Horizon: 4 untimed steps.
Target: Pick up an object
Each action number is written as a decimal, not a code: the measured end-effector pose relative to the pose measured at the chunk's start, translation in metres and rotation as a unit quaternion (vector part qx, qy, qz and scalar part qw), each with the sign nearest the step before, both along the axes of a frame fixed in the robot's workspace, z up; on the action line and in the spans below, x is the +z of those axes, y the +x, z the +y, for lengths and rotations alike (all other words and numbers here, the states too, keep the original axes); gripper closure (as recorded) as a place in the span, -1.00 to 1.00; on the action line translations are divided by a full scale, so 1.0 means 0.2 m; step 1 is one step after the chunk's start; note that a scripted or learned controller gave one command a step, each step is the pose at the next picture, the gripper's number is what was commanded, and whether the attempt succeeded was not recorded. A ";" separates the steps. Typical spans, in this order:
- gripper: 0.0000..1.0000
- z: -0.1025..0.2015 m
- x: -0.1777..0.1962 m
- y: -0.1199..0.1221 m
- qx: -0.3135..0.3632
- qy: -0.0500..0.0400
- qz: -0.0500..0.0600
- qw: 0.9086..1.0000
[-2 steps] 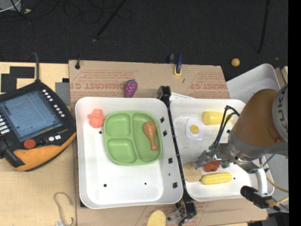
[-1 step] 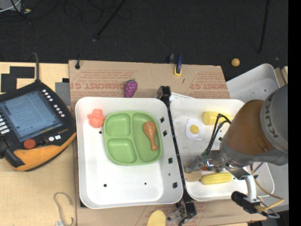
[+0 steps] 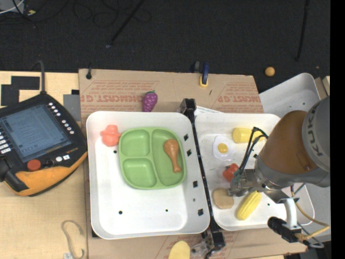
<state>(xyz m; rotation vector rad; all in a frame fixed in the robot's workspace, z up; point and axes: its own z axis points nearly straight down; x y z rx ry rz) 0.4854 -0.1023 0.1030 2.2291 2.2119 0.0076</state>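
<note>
Yellow and rounded, a toy lemon (image 3: 179, 249) sits on the bench just past the near edge of the left bin (image 3: 102, 209). Inside the right bin (image 3: 275, 120), the corn cob (image 3: 248, 205) lies tilted by the near wall, with a tan cookie-like disc (image 3: 222, 199) just beside it toward the divider. A red toy piece (image 3: 230, 172) rests just beyond that disc, then a fried egg (image 3: 222, 148), then a yellow block (image 3: 242, 135) near the bin's far side. The hand (image 3: 241, 186) points down over the spot between the red piece and the corn; whether its fingers are apart or together cannot be told, and nothing is visibly gripped. The arm (image 3: 291, 147) bends in from the right, its orange band bulking over that bin. Across the divider, a green divided plate (image 3: 151, 158) holds a drumstick (image 3: 173, 154), a pink toy (image 3: 110, 136) beside the plate. Purple grapes (image 3: 150, 100) lie on cardboard beyond the left bin.
</note>
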 end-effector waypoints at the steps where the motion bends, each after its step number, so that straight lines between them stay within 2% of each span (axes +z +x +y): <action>1: 1.00 -0.01 0.21 0.00 0.004 -0.001 0.002 1.000; 2: 1.00 -0.01 0.52 -0.01 0.003 -0.001 0.001 1.000; 3: 1.00 -0.01 0.63 -0.01 0.004 -0.001 0.002 1.000; 4: 1.00 0.10 0.60 0.18 0.005 -0.001 0.003 1.000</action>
